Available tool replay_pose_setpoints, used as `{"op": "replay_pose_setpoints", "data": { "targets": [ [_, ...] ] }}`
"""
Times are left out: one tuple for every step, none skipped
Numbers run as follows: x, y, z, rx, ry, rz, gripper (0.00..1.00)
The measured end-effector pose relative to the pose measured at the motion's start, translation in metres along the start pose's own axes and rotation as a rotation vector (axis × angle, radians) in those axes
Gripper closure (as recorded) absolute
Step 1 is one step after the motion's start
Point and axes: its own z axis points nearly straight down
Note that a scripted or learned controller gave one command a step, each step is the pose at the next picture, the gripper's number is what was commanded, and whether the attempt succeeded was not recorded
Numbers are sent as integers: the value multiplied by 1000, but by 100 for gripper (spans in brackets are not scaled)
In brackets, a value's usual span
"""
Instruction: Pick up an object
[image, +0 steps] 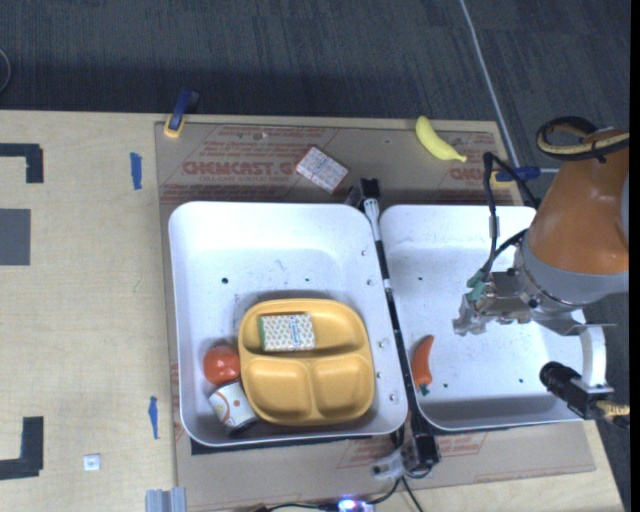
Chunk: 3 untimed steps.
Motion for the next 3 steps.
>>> {"op": "replay_pose_setpoints", "data": {
  "targets": [
    [-2, 1, -9, -4, -1, 0, 100],
    [6, 0, 2, 0, 0, -1, 100],
    [-5, 0, 12, 1, 0, 1, 100]
  ]
}}
